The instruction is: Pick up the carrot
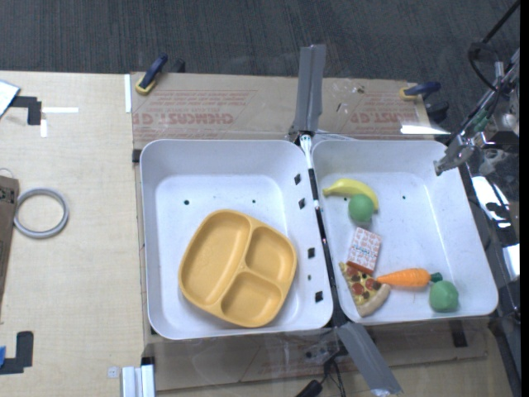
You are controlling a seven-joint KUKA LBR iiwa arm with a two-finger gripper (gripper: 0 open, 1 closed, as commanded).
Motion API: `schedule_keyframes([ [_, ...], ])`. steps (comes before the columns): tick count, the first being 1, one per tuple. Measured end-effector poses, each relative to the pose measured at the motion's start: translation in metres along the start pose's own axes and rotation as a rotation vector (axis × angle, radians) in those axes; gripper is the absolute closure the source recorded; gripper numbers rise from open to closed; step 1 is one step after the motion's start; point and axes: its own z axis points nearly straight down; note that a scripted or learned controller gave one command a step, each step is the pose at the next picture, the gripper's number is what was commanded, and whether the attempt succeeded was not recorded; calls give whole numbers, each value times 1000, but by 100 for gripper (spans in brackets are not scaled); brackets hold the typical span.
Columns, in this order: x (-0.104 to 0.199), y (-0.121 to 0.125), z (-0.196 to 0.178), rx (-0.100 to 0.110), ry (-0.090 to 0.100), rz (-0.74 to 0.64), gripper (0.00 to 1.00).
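Gripper: metallic, seen at the upper right rim of the right bin, above the rim and clear of every item. Whether it is spread or pressed together cannot be told; nothing is seen in it.

Carrot: lies on the floor of the right bin, well apart from the gripper, toward the bin's near wall and a little leftward of the gripper. Long axis runs nearly across the bin, left to right, with a slight tilt; pointed tip toward the pizza slice, green leafy end toward the green ball. Orange, smooth, tapering, toy-like. Judgement: the gripper must travel down-view and descend, closing across the short width.

Neighbours of the carrot: pizza slice just beside its tip, possibly touching; green ball just beside its leafy end; small printed carton near, up-view of the tip; banana and a second green ball well apart, toward the far wall.

Left bin: holds a yellow divided plate, well apart from the carrot.
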Motion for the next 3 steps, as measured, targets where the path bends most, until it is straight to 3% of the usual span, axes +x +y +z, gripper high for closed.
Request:
schedule_keyframes([
  [1, 44, -64, 81, 1, 1, -23, 0],
  [2, 35, -112, 126, 1, 1, 79, 0],
  [3, 89, -109, 168, -7, 1, 136, 0],
])
